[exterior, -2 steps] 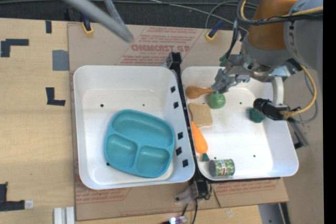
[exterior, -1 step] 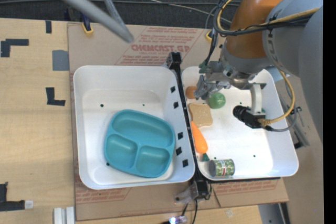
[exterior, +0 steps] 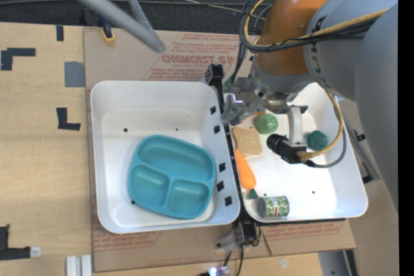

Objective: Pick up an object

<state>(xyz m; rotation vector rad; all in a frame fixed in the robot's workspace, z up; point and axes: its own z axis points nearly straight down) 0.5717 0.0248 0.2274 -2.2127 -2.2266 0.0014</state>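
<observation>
My gripper hangs over the upper left part of the right bin, under the orange wrist band. Just below it lies a green ball, partly covered by the gripper body. A tan bread slice rests beside the ball near the bin's left wall. An orange carrot lies below the bread, pointing toward the front. A small can with a green and red label lies on its side near the front edge. A teal ball sits to the right, behind a cable.
The left bin holds a blue divided tray. Black clips line the wall between the two bins. A black fitting with a cable hangs from the arm over the right bin. Cardboard lies under both bins.
</observation>
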